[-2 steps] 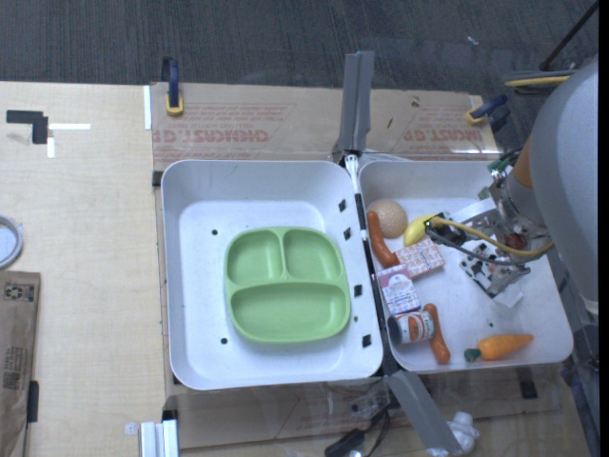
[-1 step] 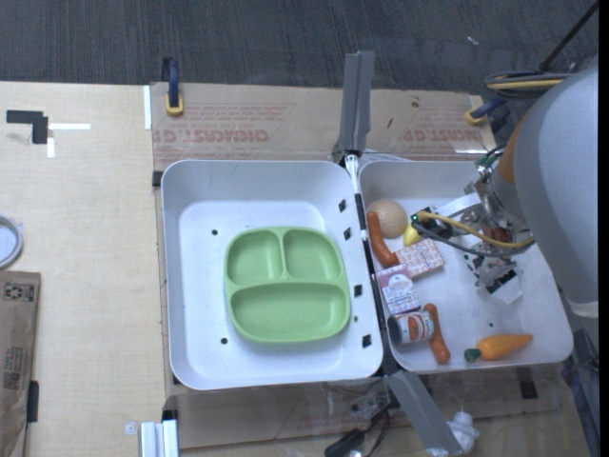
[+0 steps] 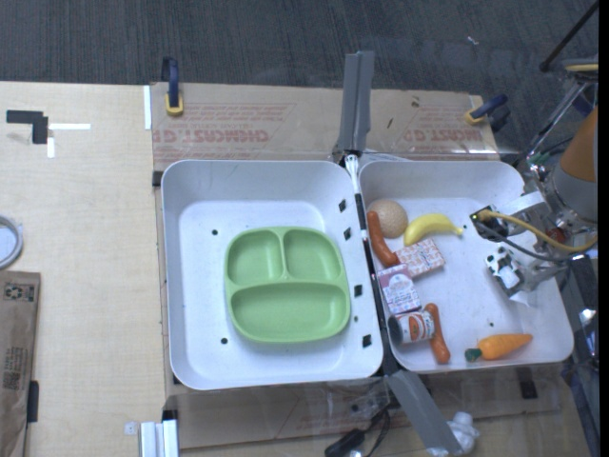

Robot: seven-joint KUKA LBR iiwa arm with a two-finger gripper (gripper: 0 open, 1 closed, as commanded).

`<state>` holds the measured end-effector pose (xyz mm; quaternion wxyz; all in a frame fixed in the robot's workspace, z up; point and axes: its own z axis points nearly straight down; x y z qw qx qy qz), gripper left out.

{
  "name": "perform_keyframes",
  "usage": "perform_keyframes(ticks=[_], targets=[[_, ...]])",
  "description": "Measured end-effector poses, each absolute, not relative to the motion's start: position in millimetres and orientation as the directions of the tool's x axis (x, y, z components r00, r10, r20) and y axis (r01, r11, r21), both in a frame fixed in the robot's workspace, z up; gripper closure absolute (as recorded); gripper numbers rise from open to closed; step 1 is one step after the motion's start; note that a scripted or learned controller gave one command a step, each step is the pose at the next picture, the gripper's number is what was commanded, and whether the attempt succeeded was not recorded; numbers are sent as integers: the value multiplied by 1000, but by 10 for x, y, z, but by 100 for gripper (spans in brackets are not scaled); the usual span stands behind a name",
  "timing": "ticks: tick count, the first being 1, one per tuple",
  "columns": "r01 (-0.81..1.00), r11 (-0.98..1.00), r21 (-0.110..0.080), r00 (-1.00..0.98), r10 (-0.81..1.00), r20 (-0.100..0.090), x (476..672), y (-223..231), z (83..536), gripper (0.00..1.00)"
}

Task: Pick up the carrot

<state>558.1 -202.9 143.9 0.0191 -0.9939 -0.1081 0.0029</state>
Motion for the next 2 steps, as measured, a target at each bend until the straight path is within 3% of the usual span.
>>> perform_keyframes(ticks=[1,2], targets=[[247,-969,-3,969,247,10,4881,-1602,942,0],[242,-970,-5,970,242,1,4847,-1625,1011,100]])
